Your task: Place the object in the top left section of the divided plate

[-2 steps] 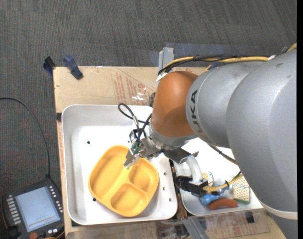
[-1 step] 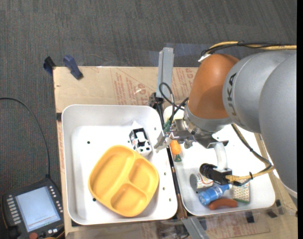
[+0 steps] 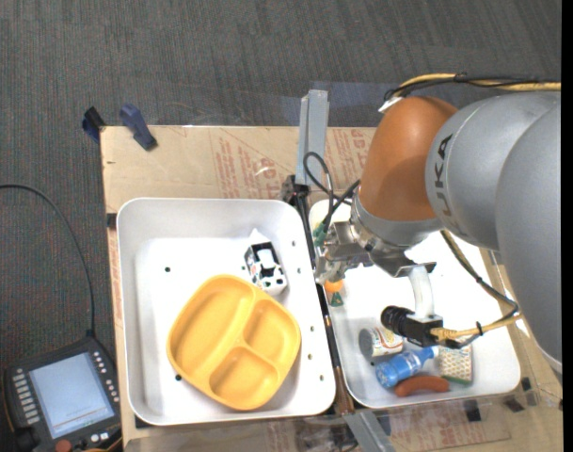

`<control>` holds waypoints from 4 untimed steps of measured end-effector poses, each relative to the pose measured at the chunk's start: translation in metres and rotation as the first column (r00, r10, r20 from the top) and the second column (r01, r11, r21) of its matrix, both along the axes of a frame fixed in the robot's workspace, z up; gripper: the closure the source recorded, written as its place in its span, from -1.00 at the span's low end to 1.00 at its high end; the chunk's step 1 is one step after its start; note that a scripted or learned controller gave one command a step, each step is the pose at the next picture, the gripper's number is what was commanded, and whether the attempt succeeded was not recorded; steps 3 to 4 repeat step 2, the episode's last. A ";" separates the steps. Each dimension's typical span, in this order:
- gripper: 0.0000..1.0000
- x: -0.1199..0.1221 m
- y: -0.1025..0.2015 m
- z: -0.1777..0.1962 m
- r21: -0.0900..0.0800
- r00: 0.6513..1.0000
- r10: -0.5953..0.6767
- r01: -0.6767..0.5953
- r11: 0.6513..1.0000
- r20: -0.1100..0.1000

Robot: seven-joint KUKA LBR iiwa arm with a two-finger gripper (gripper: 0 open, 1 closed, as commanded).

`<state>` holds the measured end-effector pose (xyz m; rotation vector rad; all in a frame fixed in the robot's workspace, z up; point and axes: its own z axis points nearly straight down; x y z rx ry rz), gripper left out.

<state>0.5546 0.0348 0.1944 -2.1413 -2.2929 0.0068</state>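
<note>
Hanging over the right bin (image 3: 493,370), the gripper (image 3: 333,269) sits at that bin's 9 o'clock wall, tight against the seam between the two bins. The arm (image 3: 493,186) comes in from 3 o'clock, and its orange band and wrist cover most of the tool from above. Gripper state: cannot tell, wide or narrow, because the wrist blocks it.

A small orange-and-green piece (image 3: 335,291) is directly at the gripper's 6 o'clock, touching or nearly so. It is the nearest item to the tool. Cannot tell whether it is gripped or just lying on the bin floor.

The divided plate (image 3: 215,323), yellow, lies flat in the left bin (image 3: 135,252), toward that bin's 5 o'clock. It is rotated, so its dividers run on a slant: large section at its 10 o'clock, two smaller ones at 3 and 6 o'clock.

A black-and-white patterned box (image 3: 265,266) is at the plate's 1 o'clock, against the rim and outside all three sections. It is just across the bin wall from the gripper, at the gripper's 9 o'clock.

The rest of the right bin's items are clustered at its 6 o'clock:
- can (image 3: 380,342)
- blue bottle (image 3: 408,365) beside the can
- red piece (image 3: 422,384) just below the bottle
- green mesh pad (image 3: 458,363) at the bottle's 3 o'clock

A teach pendant (image 3: 65,398) is on the floor at the frame's 7 o'clock, off the bench.
</note>
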 end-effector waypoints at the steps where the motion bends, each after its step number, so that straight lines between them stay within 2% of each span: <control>1: 1.00 -0.014 0.057 -0.008 0.001 0.987 0.158 -0.158 0.987 0.002; 2: -1.00 -0.014 0.056 -0.008 0.001 0.987 0.158 -0.158 0.987 0.002; 4: -1.00 -0.014 0.056 -0.008 0.001 0.987 0.158 -0.158 0.987 0.002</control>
